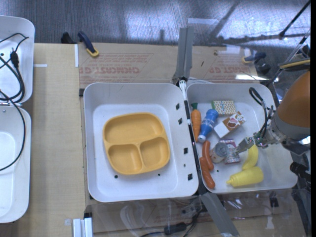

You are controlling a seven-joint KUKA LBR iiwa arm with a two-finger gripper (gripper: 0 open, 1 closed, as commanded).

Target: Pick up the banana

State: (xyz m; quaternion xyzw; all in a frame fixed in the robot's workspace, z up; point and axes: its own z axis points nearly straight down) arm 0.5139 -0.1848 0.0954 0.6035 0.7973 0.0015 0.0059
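We see the right bin (276,181) crowded with toys, our arm (296,107) reaching low so the gripper (253,143) sits right above the banana (252,158); its grip we cannot tell.

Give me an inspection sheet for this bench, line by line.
Surface: two white bins side by side, left bin, right bin.
Job's things: banana in the right bin, beside the gripper.
Clutter: yellow divided plate in the left bin; carrot, blue bottle, yellow squeeze bottle, sausages, small boxes.
Grippers: gripper low in the right bin; fingers unclear.
Cables: black cables at left.
Surroundings: cardboard sheet, clamp.
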